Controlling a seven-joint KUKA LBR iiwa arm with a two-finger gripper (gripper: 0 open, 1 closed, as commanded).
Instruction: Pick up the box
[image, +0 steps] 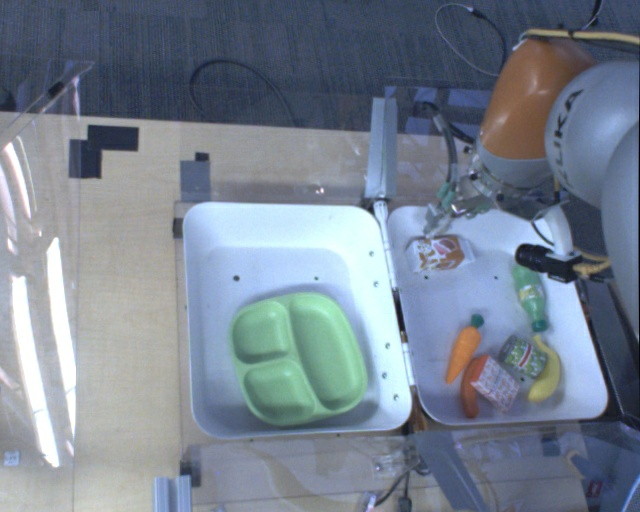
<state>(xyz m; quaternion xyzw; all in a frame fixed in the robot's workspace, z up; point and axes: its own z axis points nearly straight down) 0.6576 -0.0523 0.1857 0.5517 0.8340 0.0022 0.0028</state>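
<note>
Near right bin's far wall, small white-and-brown box (439, 254), lying flat.

Bench (110, 300): light wood-grain surface. Two shallow white bins rest directly on it, side by side, inner rims touching or very nearly so (the narrow seam does not show which). Left bin (215, 240) lies near the middle of the bench; right bin (590, 395) lies toward the right side. Black angular marks (100, 148) sit on the surface at far left. A grey metal bracket (196, 178) stands just behind the left bin's far corner.
</note>
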